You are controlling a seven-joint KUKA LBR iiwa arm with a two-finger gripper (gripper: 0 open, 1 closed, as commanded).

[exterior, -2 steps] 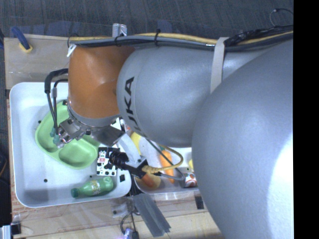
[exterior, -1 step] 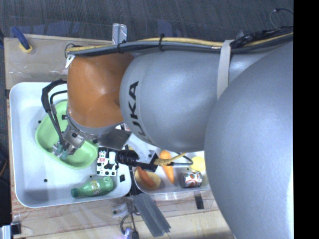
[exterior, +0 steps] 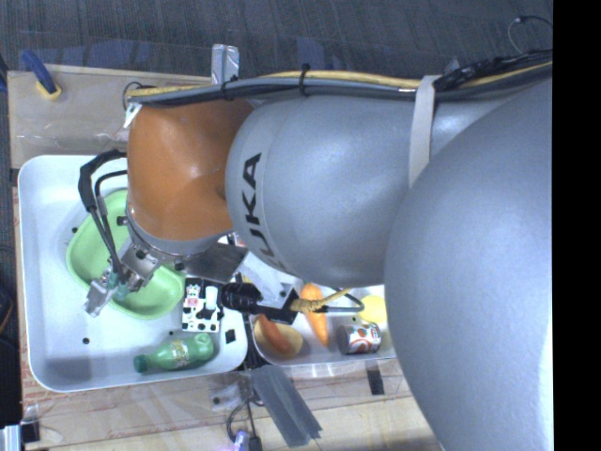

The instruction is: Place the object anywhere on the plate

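- The gripper (exterior: 111, 287) hangs low over the left bin (exterior: 38, 252), its tip at the near-left edge of the green plate (exterior: 89, 252).
- The arm (exterior: 310, 195) covers much of the plate's right side, so only the left and near parts of the plate are visible.
- The view is too coarse at the tip to say whether the gripper is spread or closed, or whether anything sits in it; something small may be there, but I cannot tell.
- A green bottle (exterior: 177, 353) lies on its side on the bin floor, near-right of the gripper and off the plate, its long axis running left to right.
- A black-and-white card (exterior: 201, 310) lies just beyond the bottle, at the plate's near-right rim.
- In the right bin (exterior: 376, 369), a bowl (exterior: 278, 338), a carrot (exterior: 317, 316) and a can (exterior: 361, 338) lie well right of the gripper.
- If the bottle is the object, it lies toward the near-right, and a grasp would best cross its short width.
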